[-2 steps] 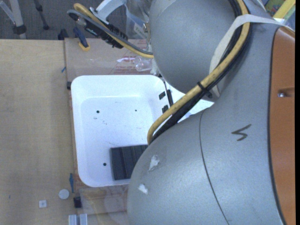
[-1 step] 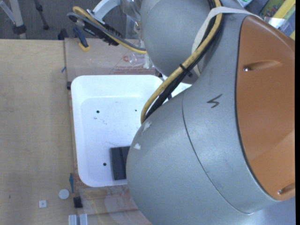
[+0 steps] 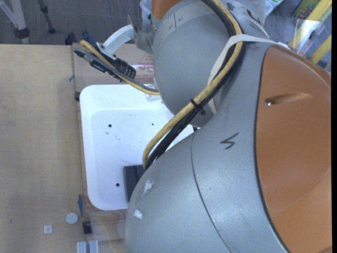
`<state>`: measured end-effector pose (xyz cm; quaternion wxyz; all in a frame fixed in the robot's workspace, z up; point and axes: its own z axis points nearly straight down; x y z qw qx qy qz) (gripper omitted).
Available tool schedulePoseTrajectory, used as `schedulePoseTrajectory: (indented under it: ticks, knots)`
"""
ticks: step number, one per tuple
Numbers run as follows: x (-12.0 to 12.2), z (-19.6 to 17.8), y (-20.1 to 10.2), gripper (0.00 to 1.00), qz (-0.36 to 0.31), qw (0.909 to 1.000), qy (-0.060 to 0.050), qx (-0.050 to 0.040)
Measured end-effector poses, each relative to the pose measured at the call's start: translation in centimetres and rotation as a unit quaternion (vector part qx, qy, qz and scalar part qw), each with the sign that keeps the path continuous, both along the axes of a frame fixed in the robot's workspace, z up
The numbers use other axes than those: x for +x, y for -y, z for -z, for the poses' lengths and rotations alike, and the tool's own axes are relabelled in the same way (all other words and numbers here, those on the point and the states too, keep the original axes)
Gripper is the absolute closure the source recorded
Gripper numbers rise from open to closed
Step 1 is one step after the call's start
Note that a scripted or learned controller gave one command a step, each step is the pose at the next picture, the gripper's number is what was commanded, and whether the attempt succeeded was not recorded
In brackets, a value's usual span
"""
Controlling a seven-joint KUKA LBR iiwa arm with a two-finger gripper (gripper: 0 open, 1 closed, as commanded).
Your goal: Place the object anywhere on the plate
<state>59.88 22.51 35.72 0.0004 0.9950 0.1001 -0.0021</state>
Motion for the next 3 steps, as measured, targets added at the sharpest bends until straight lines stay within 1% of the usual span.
schedulePoseTrajectory:
  ticks: [1, 2, 3]
  knots:
    - [-3.9, -7.7, 2.7, 1.00, -0.056, 0.9984, 0.001, -0.0003]
    - [-1.3, -2.8, 0.1, 1.00, 0.001, 1.0000, 0.002, -0.0001]
    - [4.8, -4.7, 0.1, 1.00, 0.000, 1.0000, 0.003, 0.0000]
